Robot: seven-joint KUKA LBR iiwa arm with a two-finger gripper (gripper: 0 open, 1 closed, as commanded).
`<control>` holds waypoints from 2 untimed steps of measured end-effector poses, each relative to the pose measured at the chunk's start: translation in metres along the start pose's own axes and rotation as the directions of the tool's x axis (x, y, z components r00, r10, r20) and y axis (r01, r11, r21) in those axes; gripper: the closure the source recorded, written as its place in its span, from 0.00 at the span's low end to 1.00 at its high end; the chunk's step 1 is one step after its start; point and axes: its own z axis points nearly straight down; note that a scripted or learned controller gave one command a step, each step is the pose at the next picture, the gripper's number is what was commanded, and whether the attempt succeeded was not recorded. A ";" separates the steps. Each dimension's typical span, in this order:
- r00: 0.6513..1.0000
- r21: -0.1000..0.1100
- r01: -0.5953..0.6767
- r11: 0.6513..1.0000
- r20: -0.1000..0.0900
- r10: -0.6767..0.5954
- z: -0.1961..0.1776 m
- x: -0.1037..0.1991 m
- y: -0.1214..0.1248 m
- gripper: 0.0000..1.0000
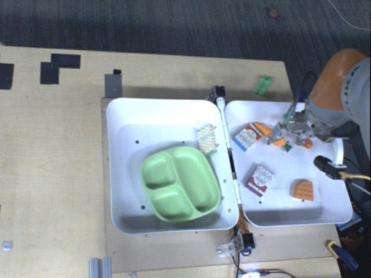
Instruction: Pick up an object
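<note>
Hovering low over the upper part of the right white bin (pixel 324 216), the two-finger gripper (pixel 291 133) sits just above a small orange carrot-shaped toy (pixel 264 129) and other orange bits; whether it is clenched or released cannot be told at this slant. Just left of it lies a small white, blue and red printed packet (pixel 245 138). Lower in that bin rest a dark red and white little box (pixel 258 180) and an orange wedge-shaped piece (pixel 303 190), well apart from each other. Beyond the dividing rim, the left white bin (pixel 124 155) bears a light green three-compartment plastic plate (pixel 181 182), with a small patterned yellowish packet (pixel 206 138) touching its upper right edge. A green small object (pixel 262 85) lies on the wooden bench (pixel 52 172) above the bins.
</note>
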 end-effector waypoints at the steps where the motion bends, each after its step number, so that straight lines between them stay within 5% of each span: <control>1: 1.000 -0.005 0.002 1.000 0.001 -0.002 -0.012 0.001 0.002 1.00; 2: 1.000 -0.002 0.003 1.000 0.000 -0.003 -0.132 0.034 -0.041 1.00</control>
